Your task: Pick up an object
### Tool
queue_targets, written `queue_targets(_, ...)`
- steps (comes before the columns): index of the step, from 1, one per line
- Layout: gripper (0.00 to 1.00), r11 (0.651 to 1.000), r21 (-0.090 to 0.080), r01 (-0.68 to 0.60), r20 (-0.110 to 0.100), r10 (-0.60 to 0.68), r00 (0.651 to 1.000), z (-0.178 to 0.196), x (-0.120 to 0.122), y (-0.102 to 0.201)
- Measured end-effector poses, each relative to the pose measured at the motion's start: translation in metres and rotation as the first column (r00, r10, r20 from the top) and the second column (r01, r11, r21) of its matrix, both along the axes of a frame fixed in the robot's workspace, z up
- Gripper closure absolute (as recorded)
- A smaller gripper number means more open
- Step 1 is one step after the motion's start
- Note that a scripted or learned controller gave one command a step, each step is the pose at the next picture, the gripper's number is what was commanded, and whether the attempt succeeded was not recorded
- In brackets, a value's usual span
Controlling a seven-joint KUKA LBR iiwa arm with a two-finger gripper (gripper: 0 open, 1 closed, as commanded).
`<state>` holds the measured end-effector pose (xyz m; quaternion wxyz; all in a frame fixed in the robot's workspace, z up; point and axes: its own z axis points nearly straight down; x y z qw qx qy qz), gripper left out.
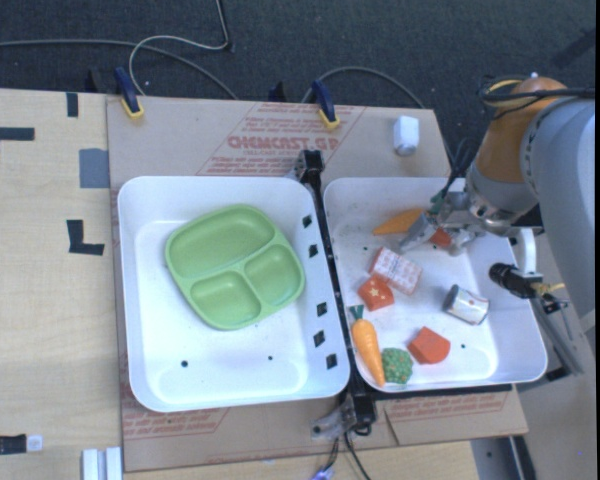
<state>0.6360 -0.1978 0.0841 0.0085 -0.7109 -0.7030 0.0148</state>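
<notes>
Orange wedge lies at top of right bin, just beside claw; claw state: you cannot tell. Step: reach, nothing lifted yet. Next: you need it centred over wedge

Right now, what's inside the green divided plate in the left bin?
The green plate lies in the left bin, and its three compartments show bare green with no food in them. The bin floor under the plate is covered, so anything beneath it cannot be seen.

Green plate in white left bin. Right bin: orange carrot w/ green top, red block, silver can.
</notes>
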Motion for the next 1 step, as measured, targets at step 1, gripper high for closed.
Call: queue_targets(1, 0.00, 1.000, 0.000, 0.001, -0.005, -0.001, 1.000, -0.0003, 0.0031, 0.0052)
